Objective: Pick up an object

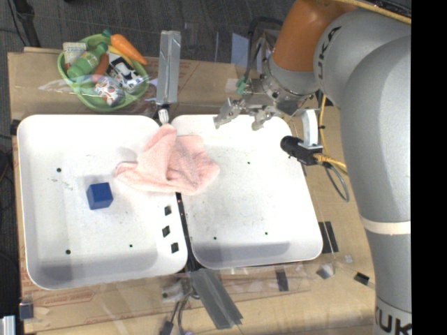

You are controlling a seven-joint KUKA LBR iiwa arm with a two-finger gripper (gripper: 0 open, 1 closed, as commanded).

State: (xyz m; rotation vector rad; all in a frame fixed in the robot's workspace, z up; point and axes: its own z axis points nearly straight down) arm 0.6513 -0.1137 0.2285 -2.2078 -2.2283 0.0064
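A pink cloth (pixel 171 161) lies crumpled across the divide between the two white bins, partly in each. A small blue cube (pixel 100 195) rests on the floor of the left bin (pixel 42 187). My gripper (pixel 243 118) hangs over the back edge of the right bin (pixel 279 208), to the right of the cloth and apart from it. Its two fingers are spread, with nothing between them.
A green bowl (pixel 105 100) holding toy vegetables and small packets stands behind the left bin. A grey upright bar (pixel 167 68) rises behind the bins' divide. The arm's large grey body (pixel 377 117) fills the right side, with cables beside the right bin.
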